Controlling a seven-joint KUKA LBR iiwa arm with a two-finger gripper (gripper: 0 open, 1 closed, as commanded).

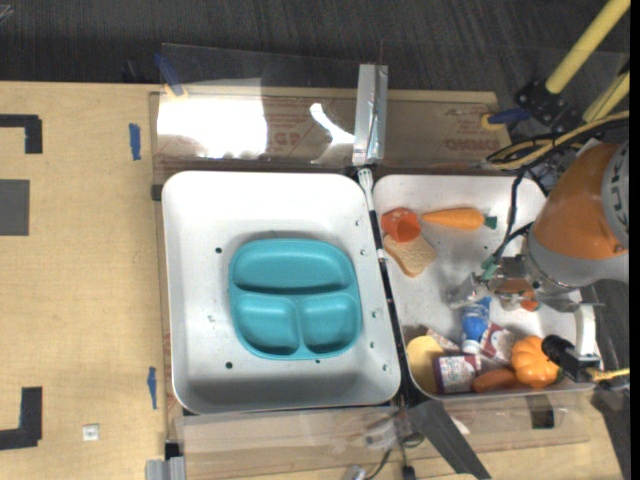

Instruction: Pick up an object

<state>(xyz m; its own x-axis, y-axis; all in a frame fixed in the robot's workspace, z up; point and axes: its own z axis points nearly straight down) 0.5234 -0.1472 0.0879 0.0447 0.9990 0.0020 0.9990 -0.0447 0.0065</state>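
Note:
My gripper (487, 284) hangs low over the middle of the right bin (440, 190), under the grey wrist with the orange band. Just below it stands a small blue and white bottle (475, 323). A red and white packet (497, 342) lies beside the bottle. An orange pumpkin-like toy (533, 360) sits at the front right. A brown sausage (494, 380), a purple-labelled can (455, 371) and a yellow piece (424, 350) lie along the front wall. I see nothing held in the gripper.
A carrot (455, 219), an orange-red cup (400, 224) and a bread slice (412, 256) lie at the back left of the right bin. The left bin (190, 268) holds a teal divided plate (295, 296). A metal divider post (369, 113) stands behind the bins.

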